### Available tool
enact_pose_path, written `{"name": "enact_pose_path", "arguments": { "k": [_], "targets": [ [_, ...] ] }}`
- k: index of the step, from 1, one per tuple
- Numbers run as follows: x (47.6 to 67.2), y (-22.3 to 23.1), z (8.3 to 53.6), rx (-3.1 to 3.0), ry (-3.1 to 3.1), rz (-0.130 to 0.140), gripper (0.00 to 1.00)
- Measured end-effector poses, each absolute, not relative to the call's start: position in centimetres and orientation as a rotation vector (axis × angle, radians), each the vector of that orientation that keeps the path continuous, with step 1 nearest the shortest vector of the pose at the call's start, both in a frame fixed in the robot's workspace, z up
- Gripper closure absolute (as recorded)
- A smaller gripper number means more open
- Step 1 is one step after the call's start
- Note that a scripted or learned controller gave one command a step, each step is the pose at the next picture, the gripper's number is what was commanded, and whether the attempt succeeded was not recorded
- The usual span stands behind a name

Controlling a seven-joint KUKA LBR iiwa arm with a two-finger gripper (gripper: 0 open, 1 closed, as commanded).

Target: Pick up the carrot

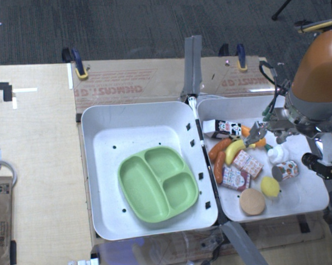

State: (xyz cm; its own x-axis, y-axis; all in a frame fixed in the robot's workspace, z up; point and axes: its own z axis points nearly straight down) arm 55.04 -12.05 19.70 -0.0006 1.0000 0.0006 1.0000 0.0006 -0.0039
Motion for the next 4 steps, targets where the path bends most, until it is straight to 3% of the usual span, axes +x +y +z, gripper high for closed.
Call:
{"name": "enact_pose_path", "arguments": {
  "k": [1, 2, 3, 4],
  "targets": [
    [60.5, -15.2, 17.1, -2.330, -2.106, 0.003, 0.00],
    [60.8, -18.4, 9.3, -2.103, -2.337, 0.000, 0.00],
    [60.8, -18.5, 10.3, -2.106, -2.334, -0.002, 1.00],
    [61.9, -17.3, 14.1, -2.191, -2.253, 0.001, 1.00]
  ]
}}
